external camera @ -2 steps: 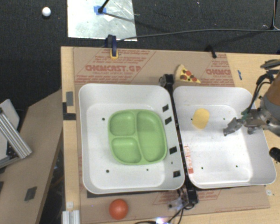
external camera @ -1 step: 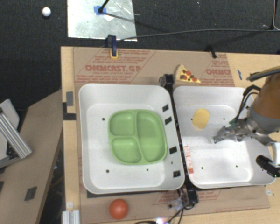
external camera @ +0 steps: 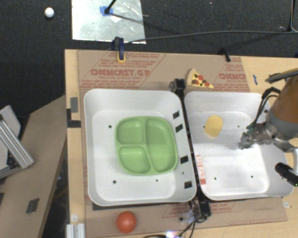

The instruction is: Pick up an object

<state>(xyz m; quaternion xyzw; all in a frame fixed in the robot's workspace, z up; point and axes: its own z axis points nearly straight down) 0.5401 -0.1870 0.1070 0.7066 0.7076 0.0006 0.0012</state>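
One gripper [external camera: 246, 140] hangs at the right of the frame, low over the floor of the right bin [external camera: 228, 182], at the end of a grey arm [external camera: 288, 115] with an orange band that comes in from the right edge; whether it is open or closed cannot be told at this angle, and nothing can be seen in its grasp. One yellow, roundish object [external camera: 213, 125] lies on the floor of that same bin, up and to the left of the gripper, near it but apart. Two white bins sit side by side in mid-frame, joined along a dark seam; the left bin [external camera: 97, 133] holds one green plate [external camera: 146, 145] divided into four compartments, lying about in its middle. Outside the bins, one toy pizza slice [external camera: 199, 79] rests on the brown board [external camera: 154, 68] just above the right bin's upper left corner, and one red-orange ball [external camera: 126, 221] sits on the board below the left bin, near the bottom edge. One blue and yellow clamp [external camera: 119, 48] grips the board's top edge. One shiny sheet [external camera: 108, 14] lies on the dark floor at upper centre-left, and one small white ball [external camera: 49, 12] lies in the upper left corner.
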